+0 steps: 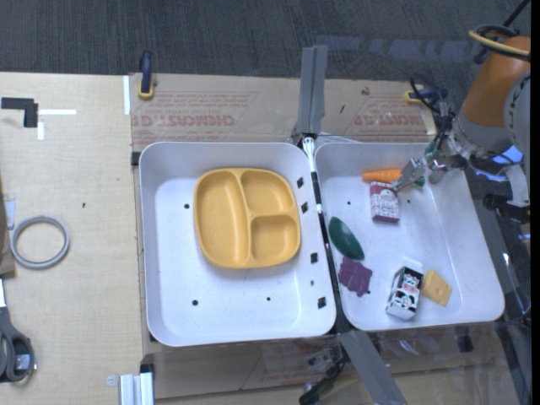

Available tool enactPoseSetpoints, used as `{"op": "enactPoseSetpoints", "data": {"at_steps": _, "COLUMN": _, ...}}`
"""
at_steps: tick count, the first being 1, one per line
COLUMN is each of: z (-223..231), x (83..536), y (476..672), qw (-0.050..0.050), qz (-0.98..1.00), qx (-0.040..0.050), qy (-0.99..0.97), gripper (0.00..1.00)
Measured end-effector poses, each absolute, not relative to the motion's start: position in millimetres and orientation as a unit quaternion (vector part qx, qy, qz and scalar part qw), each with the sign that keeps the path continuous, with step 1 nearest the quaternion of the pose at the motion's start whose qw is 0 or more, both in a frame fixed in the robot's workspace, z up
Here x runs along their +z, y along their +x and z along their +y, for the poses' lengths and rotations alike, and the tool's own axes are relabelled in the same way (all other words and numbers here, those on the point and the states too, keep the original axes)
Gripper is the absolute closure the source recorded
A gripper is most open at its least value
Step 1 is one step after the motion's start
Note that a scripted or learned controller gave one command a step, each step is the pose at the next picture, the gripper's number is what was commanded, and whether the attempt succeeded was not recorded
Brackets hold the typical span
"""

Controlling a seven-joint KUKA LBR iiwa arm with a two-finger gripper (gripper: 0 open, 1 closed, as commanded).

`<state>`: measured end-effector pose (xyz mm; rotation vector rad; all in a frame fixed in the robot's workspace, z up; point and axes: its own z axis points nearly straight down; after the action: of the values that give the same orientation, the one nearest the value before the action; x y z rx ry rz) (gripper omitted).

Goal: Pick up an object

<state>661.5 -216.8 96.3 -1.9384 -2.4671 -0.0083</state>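
camera view | pincer is poised low in far right bin, beside carrot and red carton | grip state cannot be told

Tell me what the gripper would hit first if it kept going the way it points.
Probably the carrot: the gripper points toward the view's left, at the carrot's near end. Its height above the right bin is unclear.

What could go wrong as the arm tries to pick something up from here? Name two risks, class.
The gripper hangs between the orange carrot and the small red carton, which lie close together, so it may nudge one while reaching for the other. It also sits near the right bin back wall, which may crowd its approach.
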Motion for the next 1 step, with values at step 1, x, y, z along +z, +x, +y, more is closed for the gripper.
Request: {"op": "enactPoseSetpoints", "data": {"at_steps": 1, "z": -221.3, "x": 103.2, "y": 659.6, "qw": -0.001, "qz": -0.786, "qx": 0.0021, "qy": -0.618, "gripper": 1.0}}
